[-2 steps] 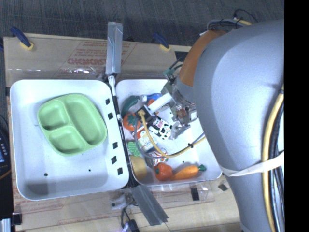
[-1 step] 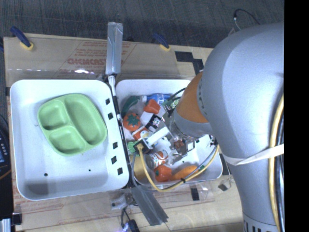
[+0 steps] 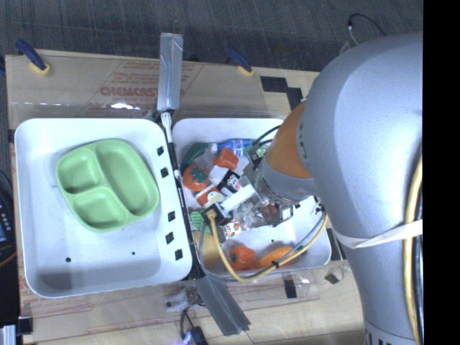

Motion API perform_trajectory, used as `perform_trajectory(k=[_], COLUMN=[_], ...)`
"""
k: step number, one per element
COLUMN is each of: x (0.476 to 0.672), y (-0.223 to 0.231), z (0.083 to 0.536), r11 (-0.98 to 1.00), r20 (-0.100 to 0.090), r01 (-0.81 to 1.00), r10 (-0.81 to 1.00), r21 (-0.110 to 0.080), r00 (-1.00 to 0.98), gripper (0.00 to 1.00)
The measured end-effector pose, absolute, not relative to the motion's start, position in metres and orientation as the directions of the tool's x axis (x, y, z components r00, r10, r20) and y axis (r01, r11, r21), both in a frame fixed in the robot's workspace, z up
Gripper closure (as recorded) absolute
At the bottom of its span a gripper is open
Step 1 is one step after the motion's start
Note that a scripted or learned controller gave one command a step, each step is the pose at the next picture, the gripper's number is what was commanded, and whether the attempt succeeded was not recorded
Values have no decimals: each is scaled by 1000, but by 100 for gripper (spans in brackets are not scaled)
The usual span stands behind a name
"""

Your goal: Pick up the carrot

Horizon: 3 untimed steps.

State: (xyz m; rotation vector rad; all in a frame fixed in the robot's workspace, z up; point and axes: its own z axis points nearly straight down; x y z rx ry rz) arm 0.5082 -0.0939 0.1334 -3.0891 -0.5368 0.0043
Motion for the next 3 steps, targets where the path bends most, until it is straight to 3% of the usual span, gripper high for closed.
perform_trajectory(k=[1, 2, 3], x=[508, 529, 529], y=[-153, -198, -198], z=[286, 92, 91], r11=[-947, -946, -946], r20=[0, -1, -2], r01=[320, 324, 324], r10=[320, 324, 324], r21=[-2, -4, -5], r00=[947, 946, 946], gripper=[100, 100, 0])
